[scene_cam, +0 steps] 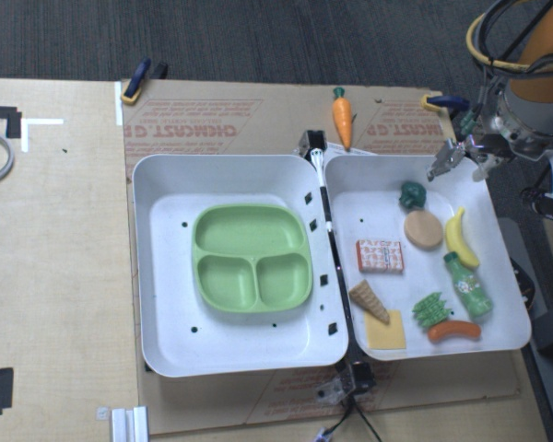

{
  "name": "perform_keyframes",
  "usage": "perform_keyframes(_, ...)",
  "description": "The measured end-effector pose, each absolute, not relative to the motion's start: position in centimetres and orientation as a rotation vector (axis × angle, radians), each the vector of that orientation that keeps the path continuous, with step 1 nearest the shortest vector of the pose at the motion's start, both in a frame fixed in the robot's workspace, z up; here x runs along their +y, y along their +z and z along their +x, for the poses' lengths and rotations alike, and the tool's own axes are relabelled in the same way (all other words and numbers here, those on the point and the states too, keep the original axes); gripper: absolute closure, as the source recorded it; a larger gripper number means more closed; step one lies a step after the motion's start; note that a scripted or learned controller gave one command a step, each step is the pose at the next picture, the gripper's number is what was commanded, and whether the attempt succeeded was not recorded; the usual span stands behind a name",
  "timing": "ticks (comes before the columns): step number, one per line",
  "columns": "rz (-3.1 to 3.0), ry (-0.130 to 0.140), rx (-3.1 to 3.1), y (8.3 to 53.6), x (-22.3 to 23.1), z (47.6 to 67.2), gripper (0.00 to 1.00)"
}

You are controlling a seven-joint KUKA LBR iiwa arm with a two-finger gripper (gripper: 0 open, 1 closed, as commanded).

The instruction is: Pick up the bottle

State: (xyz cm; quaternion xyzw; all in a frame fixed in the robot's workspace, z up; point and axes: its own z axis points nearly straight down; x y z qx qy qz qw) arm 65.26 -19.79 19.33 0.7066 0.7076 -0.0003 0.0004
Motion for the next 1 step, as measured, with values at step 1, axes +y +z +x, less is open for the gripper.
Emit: perform_keyframes(1, 2.215, -0.002, 2.224, 20.33, -19.80, 65.32, 1.00)
